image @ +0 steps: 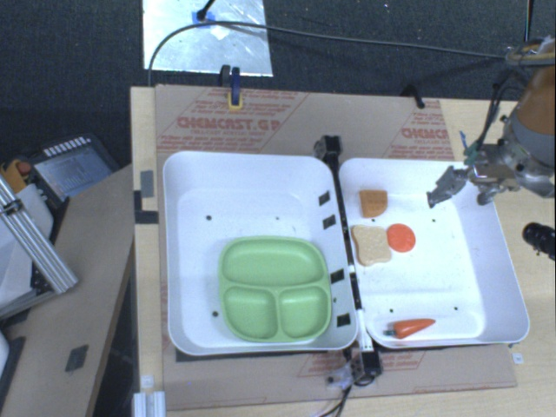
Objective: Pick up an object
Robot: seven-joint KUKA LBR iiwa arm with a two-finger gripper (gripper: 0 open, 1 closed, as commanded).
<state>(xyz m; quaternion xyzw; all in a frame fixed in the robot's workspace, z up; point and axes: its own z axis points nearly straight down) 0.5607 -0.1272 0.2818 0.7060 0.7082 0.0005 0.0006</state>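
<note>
Hand [462, 188] hangs over the right bin [502, 259], upper right portion; fingers spread apart, nothing between them. Left of it: orange-brown block [373, 203]. Lower: red disc [400, 237] touching bread slice [372, 245]. Carrot [411, 327] at the near wall. Left bin [187, 189] holds a green divided tray [274, 287].

Glossy green plastic tray [274, 287]; smooth white bins [252, 176].
</note>
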